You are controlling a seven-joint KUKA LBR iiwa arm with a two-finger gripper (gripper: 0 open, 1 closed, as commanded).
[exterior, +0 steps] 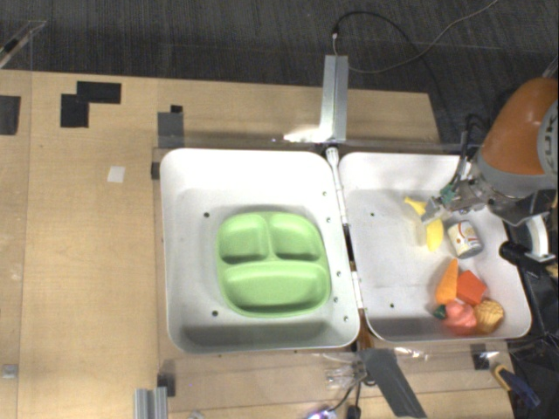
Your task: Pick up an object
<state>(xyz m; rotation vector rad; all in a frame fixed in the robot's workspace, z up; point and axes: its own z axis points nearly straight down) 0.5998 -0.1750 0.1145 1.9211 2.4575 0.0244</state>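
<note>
The right bin [384, 260] holds several small objects. A yellow piece [415, 204] and a second yellow piece [432, 232] lie near its upper middle. A small white can [464, 238] lies on its side just right of them. Lower right are an orange carrot-like piece [448, 282], a red block [471, 286], a pink-red item [458, 317] and a yellow-brown item [489, 312]. My gripper [454, 197] hangs low over the bin's upper right, just above the can and right of the yellow pieces. Nothing visible is held.
The left bin [188, 234] bears a green divided plate [272, 262] at its centre. A metal post [335, 94] stands behind the seam between the bins. The arm's orange band [524, 133] looms over the right bin's far right corner.
</note>
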